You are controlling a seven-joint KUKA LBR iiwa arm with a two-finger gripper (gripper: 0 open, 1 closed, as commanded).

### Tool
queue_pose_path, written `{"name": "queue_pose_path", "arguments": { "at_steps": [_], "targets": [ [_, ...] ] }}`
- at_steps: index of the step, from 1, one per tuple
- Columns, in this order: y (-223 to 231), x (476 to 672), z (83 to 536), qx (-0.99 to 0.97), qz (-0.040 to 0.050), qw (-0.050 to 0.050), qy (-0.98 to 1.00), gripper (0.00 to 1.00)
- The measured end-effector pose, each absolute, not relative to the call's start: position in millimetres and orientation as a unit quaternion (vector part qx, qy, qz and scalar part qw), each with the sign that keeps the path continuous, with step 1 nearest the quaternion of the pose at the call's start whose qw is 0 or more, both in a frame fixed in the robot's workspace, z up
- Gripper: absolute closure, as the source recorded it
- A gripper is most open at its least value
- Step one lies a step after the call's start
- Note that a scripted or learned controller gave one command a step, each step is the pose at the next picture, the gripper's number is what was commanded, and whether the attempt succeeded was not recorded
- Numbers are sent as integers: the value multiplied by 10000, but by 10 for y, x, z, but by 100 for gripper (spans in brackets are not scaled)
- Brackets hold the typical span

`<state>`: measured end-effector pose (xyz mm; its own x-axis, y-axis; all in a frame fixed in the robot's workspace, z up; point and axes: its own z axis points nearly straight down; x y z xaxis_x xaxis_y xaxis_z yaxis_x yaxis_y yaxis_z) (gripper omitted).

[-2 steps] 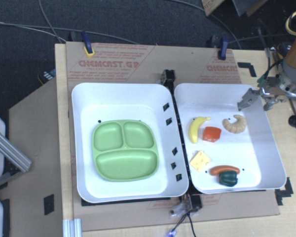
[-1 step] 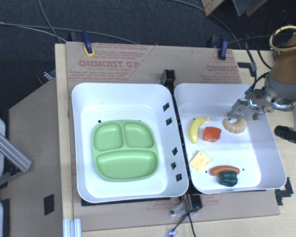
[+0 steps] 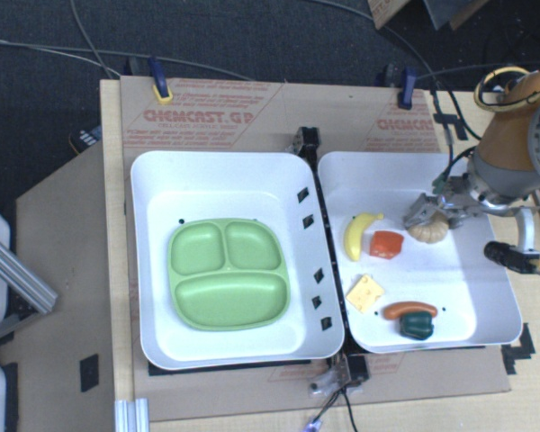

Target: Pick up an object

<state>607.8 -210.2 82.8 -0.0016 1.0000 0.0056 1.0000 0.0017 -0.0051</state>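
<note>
**Bread roll under the claw, grip unconfirmed**

Bread roll (image 3: pixel 429 231), a tan lump, lies in the upper middle of the right bin (image 3: pixel 486 322), and it looks like the thing being gone for. The claw (image 3: pixel 432 209) sits right on its upper left edge, touching or just above it; its metal tips look somewhat spread, but I cannot tell for sure whether they are spread or pressed together, and nothing shows the roll pinched between them.

Just left of the roll sits a red block (image 3: pixel 386 244), and beside that a banana (image 3: pixel 359 233). Lower down lie a yellow cheese wedge (image 3: pixel 365 292), then an orange carrot (image 3: pixel 409 310) touching a dark green piece (image 3: pixel 417 327). The left bin (image 3: pixel 153 259) carries a green divided plate (image 3: pixel 229 274). Both bins rest on the tabletop (image 3: pixel 207 106).

Risks, as I judge them: the claw seems off-centre on the roll, so closing may nudge it aside or clip only its edge. A rounded lump could squirt out on lifting. A sideways shove may also knock the red block
</note>
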Motion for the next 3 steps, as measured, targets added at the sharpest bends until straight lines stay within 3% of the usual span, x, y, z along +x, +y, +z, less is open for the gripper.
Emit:
{"name": "queue_pose_path", "arguments": {
  "at_steps": [1, 3],
  "targets": [
    [-2116, 6110, 995, -7059, -21, -16, -7083, 100],
    [-2210, 6162, 1919, -7068, -14, -33, -7075, 100]
  ]
}}
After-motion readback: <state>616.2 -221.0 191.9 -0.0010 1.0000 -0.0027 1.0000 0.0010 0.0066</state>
